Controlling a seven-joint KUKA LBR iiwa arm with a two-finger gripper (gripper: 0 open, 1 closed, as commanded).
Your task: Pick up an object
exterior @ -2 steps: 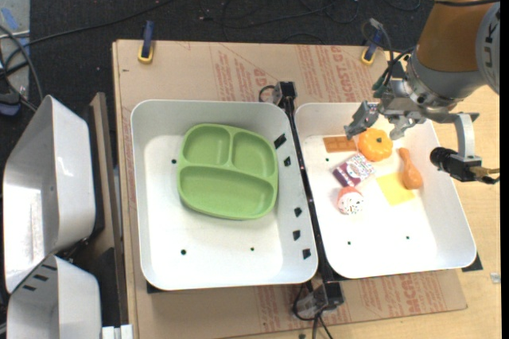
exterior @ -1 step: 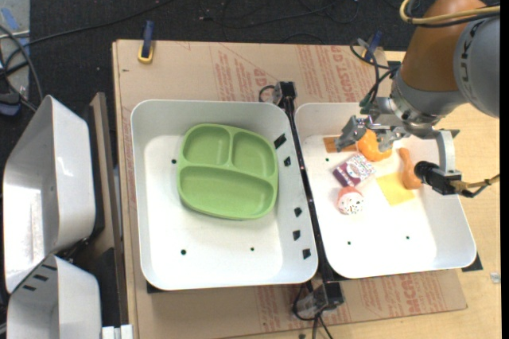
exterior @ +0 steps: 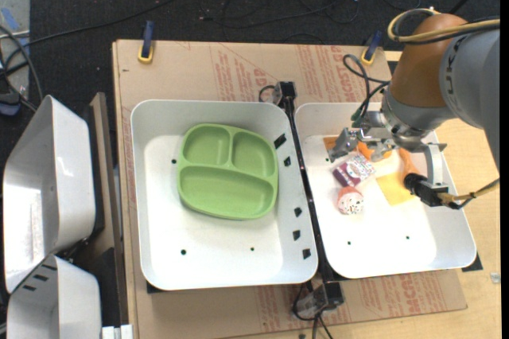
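Observation:
My gripper (exterior: pixel 355 144) hangs low over the upper left part of the right bin (exterior: pixel 445 246), its metal fingers down among the objects. Just under it lie a purple and white packet (exterior: pixel 355 169) and a small pink and white round toy (exterior: pixel 350 202). An orange piece (exterior: pixel 363 150) shows right at the fingers, and another orange strip (exterior: pixel 406 161) lies to the right. A yellow square (exterior: pixel 394 189) rests beside them. Nothing is seen lifted off the bin floor.
The left bin (exterior: pixel 151 194) holds a green divided plate (exterior: pixel 228 171). The arm's grey and orange body (exterior: pixel 433 71) covers the right bin's far corner. A black cable end (exterior: pixel 425 192) hangs over the yellow square. Black clips line the divider between the bins.

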